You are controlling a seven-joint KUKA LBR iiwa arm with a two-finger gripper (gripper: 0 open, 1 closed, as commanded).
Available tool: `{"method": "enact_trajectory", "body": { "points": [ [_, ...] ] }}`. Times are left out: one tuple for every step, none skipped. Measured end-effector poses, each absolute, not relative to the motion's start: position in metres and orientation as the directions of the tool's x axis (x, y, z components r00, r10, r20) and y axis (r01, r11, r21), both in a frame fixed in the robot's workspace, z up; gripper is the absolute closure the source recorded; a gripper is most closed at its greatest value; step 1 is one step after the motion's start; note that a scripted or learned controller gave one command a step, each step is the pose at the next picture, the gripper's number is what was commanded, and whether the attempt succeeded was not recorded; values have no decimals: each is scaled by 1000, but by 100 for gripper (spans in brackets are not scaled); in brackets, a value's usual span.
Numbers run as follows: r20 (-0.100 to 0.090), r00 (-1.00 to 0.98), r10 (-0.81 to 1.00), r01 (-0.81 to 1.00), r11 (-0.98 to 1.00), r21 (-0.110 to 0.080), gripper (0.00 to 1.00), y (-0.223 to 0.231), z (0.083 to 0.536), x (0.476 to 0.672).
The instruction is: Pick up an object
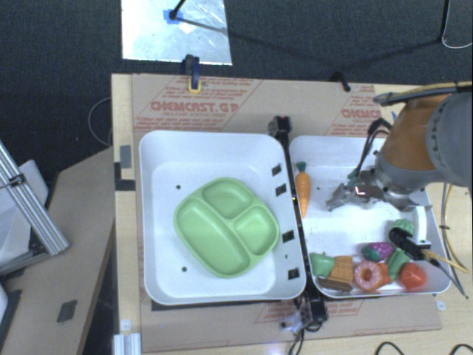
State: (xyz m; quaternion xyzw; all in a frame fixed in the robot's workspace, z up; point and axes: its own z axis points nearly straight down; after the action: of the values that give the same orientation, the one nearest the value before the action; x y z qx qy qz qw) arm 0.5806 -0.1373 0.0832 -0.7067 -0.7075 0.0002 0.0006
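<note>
Toy food crowds the near edge of the right bin (325,154): a green piece (322,262), a tan waffle-like block (341,271), a pink frosted doughnut (367,275), a purple item (378,251) and a red one (412,274), several overlapping so their shapes are hard to make out. A small carrot (302,186) lies apart, against that bin's left wall. The left bin (159,198) holds a green divided plate (225,227). From the right, the grey and orange arm (425,146), partly cut off by the picture's edge, reaches into the right bin. Its gripper (342,197) sits low over bare white floor, between carrot and food pile; its dark fingers look slightly parted, with nothing between them.
</note>
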Motion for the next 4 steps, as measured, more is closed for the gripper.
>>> {"method": "enact_trajectory", "body": {
  "points": [
    [0,-2,1000,1000,2,3,100,-138,96,582],
    [-1,-4,1000,1000,4,6,100,-136,157,591],
    [-2,-4,1000,1000,4,8,100,-145,218,590],
    [-1,-5,1000,1000,5,3,100,-145,225,591]
  ]
}}
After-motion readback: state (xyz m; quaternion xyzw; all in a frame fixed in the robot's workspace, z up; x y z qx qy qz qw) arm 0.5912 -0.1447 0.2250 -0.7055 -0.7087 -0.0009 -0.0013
